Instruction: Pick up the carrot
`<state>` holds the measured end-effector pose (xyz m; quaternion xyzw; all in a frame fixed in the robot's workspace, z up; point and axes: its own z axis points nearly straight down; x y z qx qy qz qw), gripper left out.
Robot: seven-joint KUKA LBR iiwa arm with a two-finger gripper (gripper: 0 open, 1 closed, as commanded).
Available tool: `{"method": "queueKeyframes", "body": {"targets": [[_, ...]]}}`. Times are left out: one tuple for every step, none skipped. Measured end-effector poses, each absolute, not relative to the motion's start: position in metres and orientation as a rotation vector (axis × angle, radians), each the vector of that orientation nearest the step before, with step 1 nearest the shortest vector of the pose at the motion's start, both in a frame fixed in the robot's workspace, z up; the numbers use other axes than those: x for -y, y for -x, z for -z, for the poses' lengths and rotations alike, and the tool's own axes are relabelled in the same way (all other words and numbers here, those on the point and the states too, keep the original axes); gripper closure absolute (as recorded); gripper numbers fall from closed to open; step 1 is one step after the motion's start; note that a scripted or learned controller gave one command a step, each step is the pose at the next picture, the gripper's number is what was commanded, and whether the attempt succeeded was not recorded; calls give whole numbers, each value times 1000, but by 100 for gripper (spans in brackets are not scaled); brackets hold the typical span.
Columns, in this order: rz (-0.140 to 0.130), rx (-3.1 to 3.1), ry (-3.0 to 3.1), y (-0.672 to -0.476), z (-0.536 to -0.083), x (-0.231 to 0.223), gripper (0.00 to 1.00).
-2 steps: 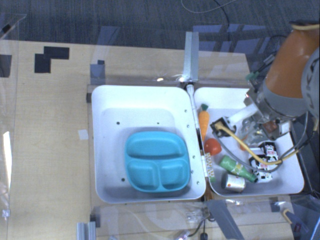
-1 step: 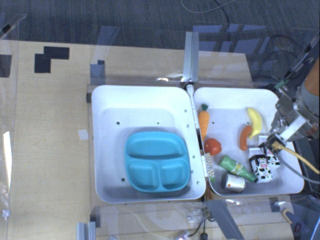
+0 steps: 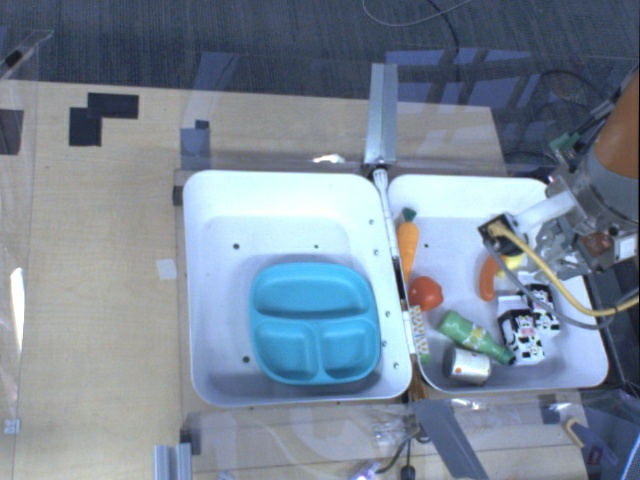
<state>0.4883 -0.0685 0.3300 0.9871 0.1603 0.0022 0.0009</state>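
— Where was the arm (image 3: pixel 612 158)?
— It reached in from the right, wrist angled down.
— And the tool (image 3: pixel 528 330)?
— It hung low at the arm's end, pointing down.

No legible text, brand, number or sign is found. A printed strip (image 3: pixel 416 330) is seen on the divider between the bins, and black-and-white patterning is seen on the gripper (image 3: pixel 528 333); neither can be read at this resolution.
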Motion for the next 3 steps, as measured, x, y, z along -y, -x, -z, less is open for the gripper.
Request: {"method": "queueKeyframes", "body": {"targets": [[-3, -643, -3073, -512, -359, 73, 100], [-9, -1275, -2867, -488, -401, 72, 100], [-3, -1176, -2911, -488, -321, 145, 100]]}}
